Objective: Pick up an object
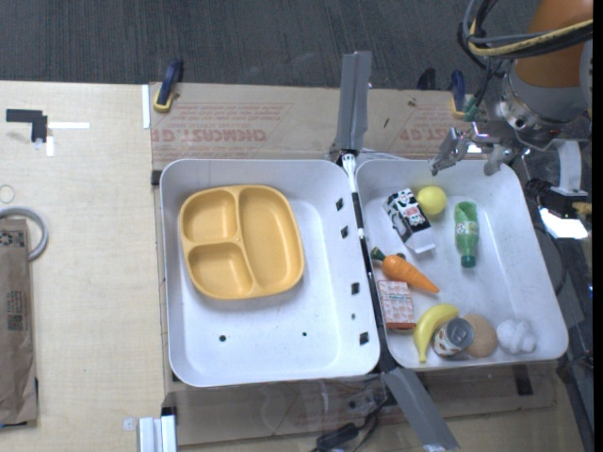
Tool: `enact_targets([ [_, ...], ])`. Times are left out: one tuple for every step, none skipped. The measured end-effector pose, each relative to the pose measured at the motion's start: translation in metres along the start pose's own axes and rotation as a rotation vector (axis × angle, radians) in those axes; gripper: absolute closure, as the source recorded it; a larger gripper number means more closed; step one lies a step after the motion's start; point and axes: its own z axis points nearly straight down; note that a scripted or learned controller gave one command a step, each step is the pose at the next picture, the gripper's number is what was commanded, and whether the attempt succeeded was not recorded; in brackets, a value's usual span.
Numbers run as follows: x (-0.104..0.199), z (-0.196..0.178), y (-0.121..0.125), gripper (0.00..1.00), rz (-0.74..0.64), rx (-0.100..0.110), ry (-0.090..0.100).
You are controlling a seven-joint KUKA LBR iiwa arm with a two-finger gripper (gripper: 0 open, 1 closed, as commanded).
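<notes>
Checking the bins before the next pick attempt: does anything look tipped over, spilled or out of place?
Nothing looks spilled or broken. In the right bin the green bottle and the milk carton lie on their sides, and the can lies wedged between banana and a tan ball. The yellow tray sits flat in the left bin.

Pretty even, bright overhead light on my bench, shadows soft and short. The white bins (259, 361) blow out a little, worst around 3 o'clock. Picture's slightly soft overall, and my arm (556, 26) at 1 o'clock looks blurry.
</notes>
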Motion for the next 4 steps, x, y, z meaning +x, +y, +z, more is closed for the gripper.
enact_targets([
  [-0.037,0.051,-0.037,0.00,-0.146,-0.002,0.000],
  [-0.084,0.157,-0.029,0.00,-0.104,-0.004,-0.001],
  [-0.085,0.148,-0.029,1.00,-0.101,-0.006,-0.002],
  [-0.051,0.049,-0.069,1.00,-0.054,-0.002,0.000],
])
